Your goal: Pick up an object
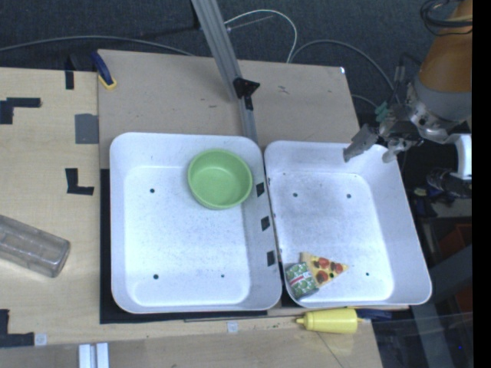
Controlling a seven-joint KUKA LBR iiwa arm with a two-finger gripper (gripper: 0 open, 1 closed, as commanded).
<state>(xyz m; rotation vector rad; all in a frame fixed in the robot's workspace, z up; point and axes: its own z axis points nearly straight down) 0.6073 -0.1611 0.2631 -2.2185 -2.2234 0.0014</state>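
A green bowl (220, 179) sits in the left bin (138, 205), near its far right corner. A toy pizza slice (325, 267) lies in the right bin (383, 228) by its near left corner, with a small green patterned packet (301, 279) touching its left side. My gripper (371, 146) hangs over the far right corner of the right bin, well away from all of these. Its two fingers stand apart with nothing between them.
A yellow bottle (331, 321) lies on the bench just in front of the right bin. A clear plastic cylinder (29, 246) rests at the left on the bench. A grey pole (219, 41) slants above the far edge of the bins.
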